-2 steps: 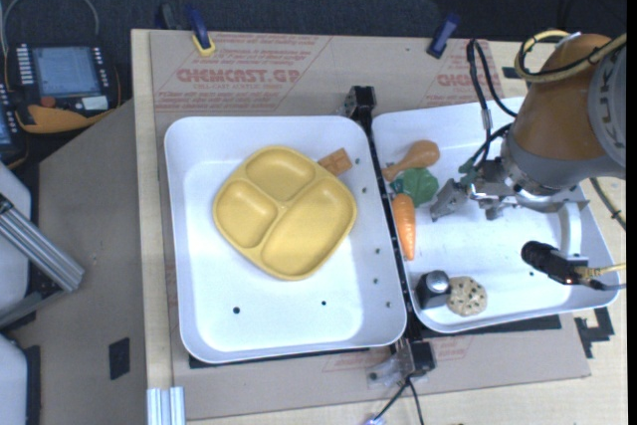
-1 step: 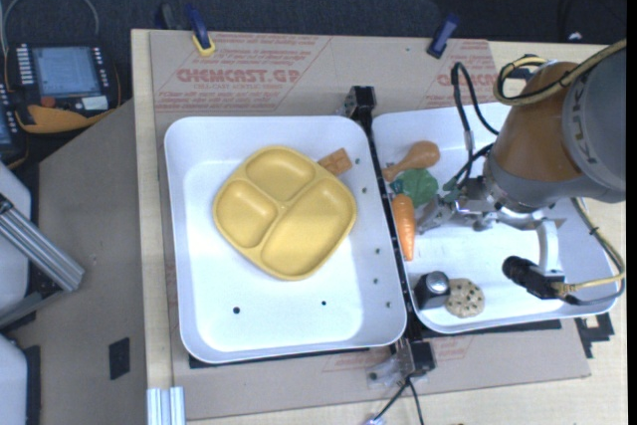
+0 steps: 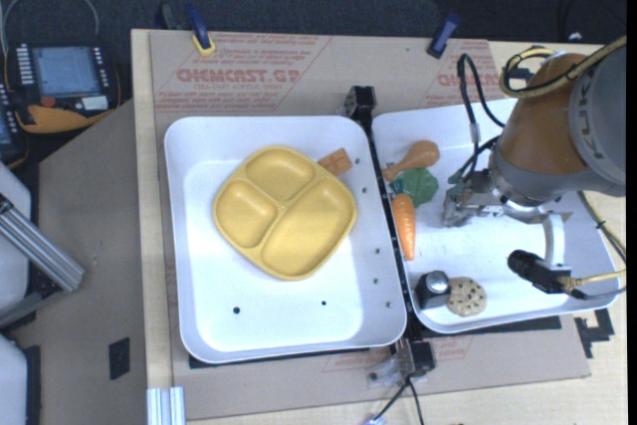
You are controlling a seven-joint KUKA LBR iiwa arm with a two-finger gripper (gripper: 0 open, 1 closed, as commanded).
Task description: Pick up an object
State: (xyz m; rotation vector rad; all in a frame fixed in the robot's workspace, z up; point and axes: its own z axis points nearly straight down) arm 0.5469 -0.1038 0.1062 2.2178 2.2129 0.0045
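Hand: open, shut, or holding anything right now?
Hand: cannot be told. It hangs over the right bin, beside the green toy and the carrot, with nothing seen in its grip.

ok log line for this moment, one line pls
arm: over right bin | gripper: beside carrot, holding nothing seen | yellow plate: left bin | cookie: untouched
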